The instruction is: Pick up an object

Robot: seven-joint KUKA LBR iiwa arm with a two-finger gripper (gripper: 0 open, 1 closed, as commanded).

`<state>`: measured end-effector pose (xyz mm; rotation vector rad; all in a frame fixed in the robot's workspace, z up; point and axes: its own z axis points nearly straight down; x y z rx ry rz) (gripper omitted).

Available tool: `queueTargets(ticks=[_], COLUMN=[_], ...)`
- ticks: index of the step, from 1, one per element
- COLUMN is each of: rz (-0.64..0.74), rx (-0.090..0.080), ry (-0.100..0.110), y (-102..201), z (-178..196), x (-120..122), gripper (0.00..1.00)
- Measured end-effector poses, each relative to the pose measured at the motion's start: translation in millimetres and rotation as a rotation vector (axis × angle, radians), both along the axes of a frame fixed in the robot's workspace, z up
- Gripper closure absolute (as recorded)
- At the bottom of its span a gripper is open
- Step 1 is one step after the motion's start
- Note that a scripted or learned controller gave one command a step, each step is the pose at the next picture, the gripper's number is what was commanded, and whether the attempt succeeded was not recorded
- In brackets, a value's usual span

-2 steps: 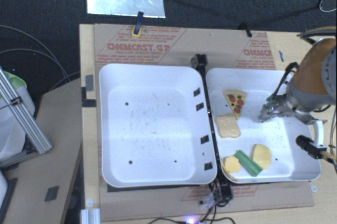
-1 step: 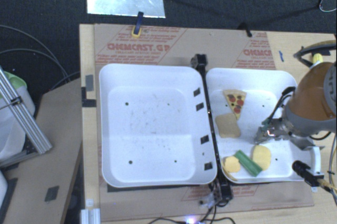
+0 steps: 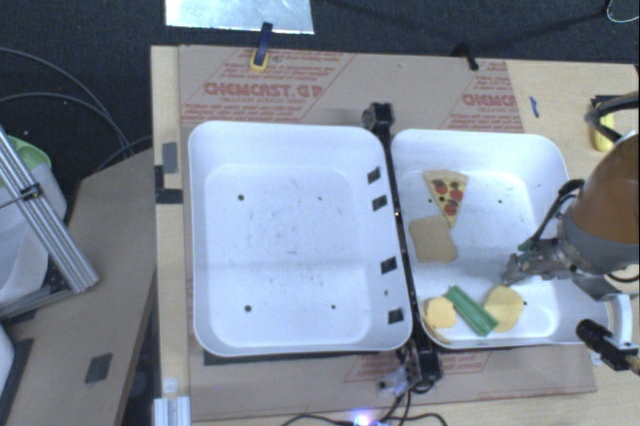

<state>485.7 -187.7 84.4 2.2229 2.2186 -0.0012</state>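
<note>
While you scan from the left, note that the left bin (image 3: 285, 244) offers nothing to aim for, so your work lies past the black divider (image 3: 395, 224) in the right bin (image 3: 500, 149). First there come a pizza slice (image 3: 447, 193) near the far wall and, just below it, a flat tan piece (image 3: 433, 239), the two nearly touching. Toward the near wall you find a yellow piece (image 3: 440, 312), then a green stick (image 3: 470, 310) lying slantwise, then a second yellow piece (image 3: 505, 306); the stick touches or overlaps both of them.

Farther right, the gripper (image 3: 522, 264) sits low over the bin floor, just above that second yellow piece and apart from it. You cannot tell from this view whether its tips are spread or pressed together, and nothing shows between them, so treat it as carrying nothing.

My judgement is that the second yellow piece is your nearest candidate. To do it well, centre the gripper over the side away from the green stick, so the stick is not dragged along, and come straight down. Mind the near wall of the bin, which stands close by; a slanted approach could snag there. Lift only once you see the piece clamped.
</note>
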Motion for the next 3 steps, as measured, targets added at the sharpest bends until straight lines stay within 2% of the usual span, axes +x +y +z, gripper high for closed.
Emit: queueTargets(ticks=[1, 2, 3], rz=[0.011, 0.010, 0.012], rx=[0.002, 0.001, 0.004], ry=[-0.003, -0.006, -0.008], y=[52, 82, 146], z=[0, 0, 106], x=[31, 79, 30], gripper=[1.00, 1.00, 1.00])
